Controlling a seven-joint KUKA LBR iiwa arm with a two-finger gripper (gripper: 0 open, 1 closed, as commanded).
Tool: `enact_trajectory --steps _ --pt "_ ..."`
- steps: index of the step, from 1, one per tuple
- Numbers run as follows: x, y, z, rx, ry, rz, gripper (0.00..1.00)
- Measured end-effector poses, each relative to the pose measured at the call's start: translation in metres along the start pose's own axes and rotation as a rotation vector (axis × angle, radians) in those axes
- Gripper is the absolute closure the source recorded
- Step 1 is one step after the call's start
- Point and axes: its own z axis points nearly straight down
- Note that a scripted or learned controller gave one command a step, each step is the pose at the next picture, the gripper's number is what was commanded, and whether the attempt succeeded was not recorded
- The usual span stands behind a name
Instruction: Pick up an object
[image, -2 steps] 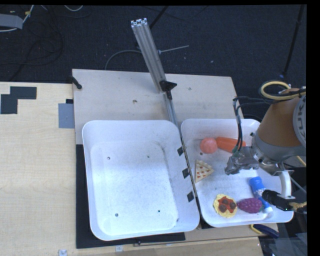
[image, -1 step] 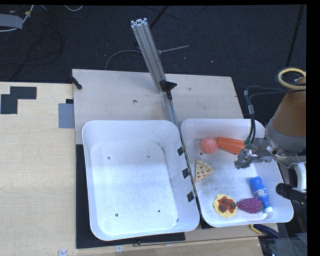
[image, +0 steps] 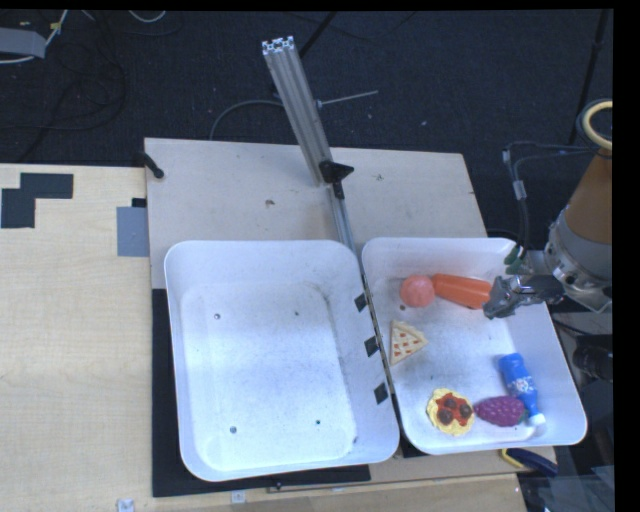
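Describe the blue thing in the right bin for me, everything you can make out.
The blue tube looks like a small plastic toy bottle or tube, bright blue with a white patch mid-body and a white cap at its lower end. It lies flat on the floor of the right bin, near the right wall, long axis running from upper left to lower right. Its capped end sits beside the purple toy, close enough that contact cannot be judged. The gripper is above it, apart.

2 white bins (image: 265, 262), 6 toy items, all in right bin (image: 470, 250).
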Motion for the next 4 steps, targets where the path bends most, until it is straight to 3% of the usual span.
enact_trajectory --steps 4 --pt "0.221 0.009 0.011 0.005 0.001 -0.003 1.0"
